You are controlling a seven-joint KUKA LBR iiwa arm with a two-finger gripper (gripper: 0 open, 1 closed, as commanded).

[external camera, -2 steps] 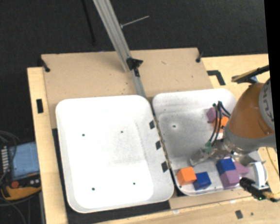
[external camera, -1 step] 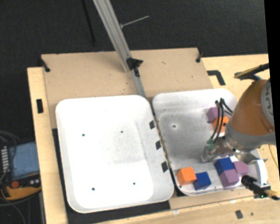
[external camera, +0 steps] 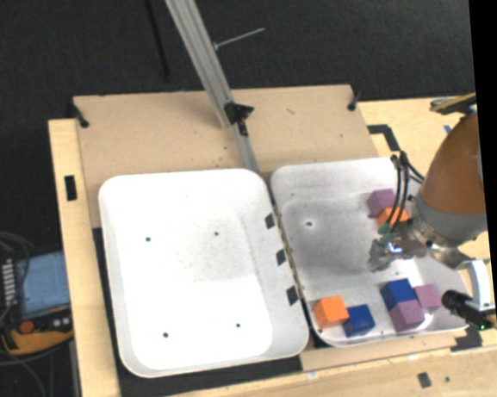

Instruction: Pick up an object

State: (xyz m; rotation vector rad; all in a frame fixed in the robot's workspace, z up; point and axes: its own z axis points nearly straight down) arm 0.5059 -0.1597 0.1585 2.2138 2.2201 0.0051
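Observation:
My gripper (external camera: 383, 253) hangs over the right part of the right bin (external camera: 318, 204), reaching in from the right. Just above and right of its tip lie a purple block (external camera: 380, 201) and a small orange piece (external camera: 394, 217), partly hidden by the wrist. Along the bin's front edge sit an orange block (external camera: 331, 310), a small blue block (external camera: 359, 319), a larger blue block (external camera: 398, 292) and two purple blocks (external camera: 406, 313) (external camera: 428, 296). I see nothing between the fingers.
The left bin (external camera: 194, 267) lies beside the right one, their rims meeting at the middle. A slanted metal pole (external camera: 206, 59) rises from the back of the bench. A blue box and cables (external camera: 32, 294) sit off the bench at left.

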